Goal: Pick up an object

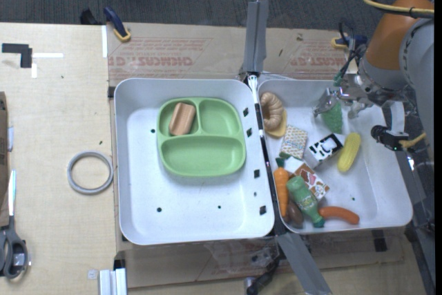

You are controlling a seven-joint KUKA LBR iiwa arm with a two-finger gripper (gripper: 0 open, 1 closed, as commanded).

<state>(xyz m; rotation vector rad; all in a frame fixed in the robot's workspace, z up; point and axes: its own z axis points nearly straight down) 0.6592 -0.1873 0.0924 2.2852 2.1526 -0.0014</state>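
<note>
- Camera view from above a bench with two shallow white bins side by side, the left bin [131,169] and the right bin [387,204], touching at a central divider.
- Left bin holds a green divided plate [202,137]; a small tan bread roll [181,118] lies in its upper-left compartment.
- Right bin holds a jumble of toy food, the candidates for picking up: a doughnut [272,112] against the divider, a yellow corn cob [349,151], a black-and-white box [324,147], a patterned cracker [294,141], a carrot [281,188], a green bottle [304,200] and an orange sausage [339,215] near the front wall.
- Grey robot arm [404,45] with an orange band reaches in from the right, its gripper [331,106] low over the back of the right bin.
- A green object [333,117] sits directly at the gripper's tip; whether it is gripped or merely beneath cannot be told, nor how far the gripper is parted.
- Judging from this, the arm is at the grasp stage, with nothing clearly lifted yet.
- Outside the bins on the left, a tape ring [90,171] and scissors [12,245] rest on the bench.
</note>
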